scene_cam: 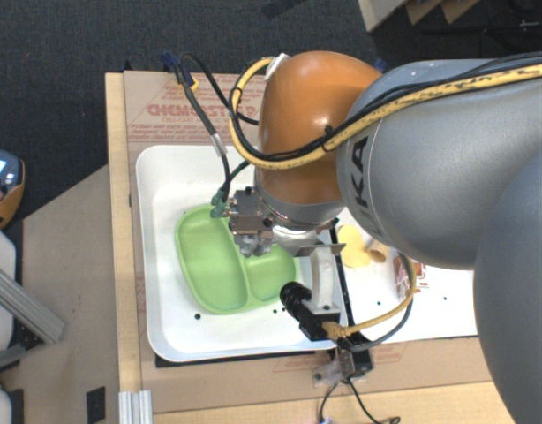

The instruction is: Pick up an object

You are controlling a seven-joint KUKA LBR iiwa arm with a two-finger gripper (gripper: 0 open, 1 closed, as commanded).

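We judge the reach is under way: the gripper (246, 237) hangs low over the green divided tray (220, 268) in the left bin (156, 237). Next comes a firm grasp and lift. Farther right, the other bin (447, 312) holds a yellowish item (366, 247).

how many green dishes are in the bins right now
1. A green dish lies in the left bin, partly under the arm's wrist. The arm covers much of both bins, so others may be hidden.
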